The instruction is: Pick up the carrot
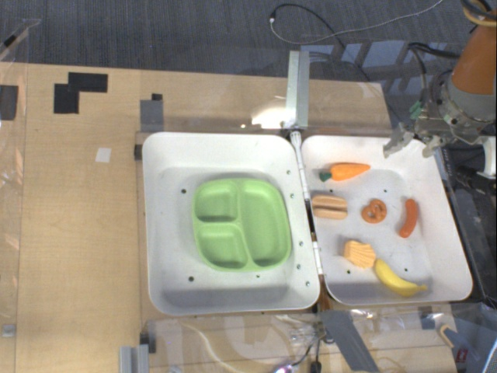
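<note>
The orange carrot (pixel 347 172) lies on its side near the back of the right bin (pixel 458 274), its green stem end pointing left. My gripper (pixel 409 144) hangs over the bin's back rim, up and to the right of the carrot and well apart from it. Its two fingers stand spread, open, with nothing between them. The grey arm with its orange band (pixel 475 67) comes in from the upper right.
In the right bin there are also a hot dog bun (pixel 329 206), a brown pretzel (pixel 375 211), a red sausage (pixel 408 217), a ridged yellow chip (pixel 359 252) and a banana (pixel 397 279). A green divided plate (pixel 241 224) sits in the left bin (pixel 159 208).
</note>
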Robot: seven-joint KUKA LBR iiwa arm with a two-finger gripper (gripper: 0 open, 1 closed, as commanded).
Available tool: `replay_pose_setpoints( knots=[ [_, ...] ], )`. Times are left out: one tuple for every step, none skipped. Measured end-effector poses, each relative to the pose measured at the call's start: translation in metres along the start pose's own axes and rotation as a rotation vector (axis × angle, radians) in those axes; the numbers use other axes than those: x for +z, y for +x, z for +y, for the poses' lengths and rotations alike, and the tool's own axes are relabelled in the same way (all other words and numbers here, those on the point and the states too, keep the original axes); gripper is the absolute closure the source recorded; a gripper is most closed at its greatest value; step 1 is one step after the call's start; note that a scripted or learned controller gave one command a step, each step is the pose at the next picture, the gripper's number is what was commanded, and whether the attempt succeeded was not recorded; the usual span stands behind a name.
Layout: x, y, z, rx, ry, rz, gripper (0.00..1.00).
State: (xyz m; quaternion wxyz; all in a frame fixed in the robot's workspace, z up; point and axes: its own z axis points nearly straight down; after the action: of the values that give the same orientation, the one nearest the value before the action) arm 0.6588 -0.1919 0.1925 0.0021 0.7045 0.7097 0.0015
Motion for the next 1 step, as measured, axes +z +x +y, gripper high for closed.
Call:
replay_pose_setpoints(
  knots=[
    [0.0579, 0.0753, 0.0119, -0.098, 0.000, 0.001, 0.00]
  ],
)
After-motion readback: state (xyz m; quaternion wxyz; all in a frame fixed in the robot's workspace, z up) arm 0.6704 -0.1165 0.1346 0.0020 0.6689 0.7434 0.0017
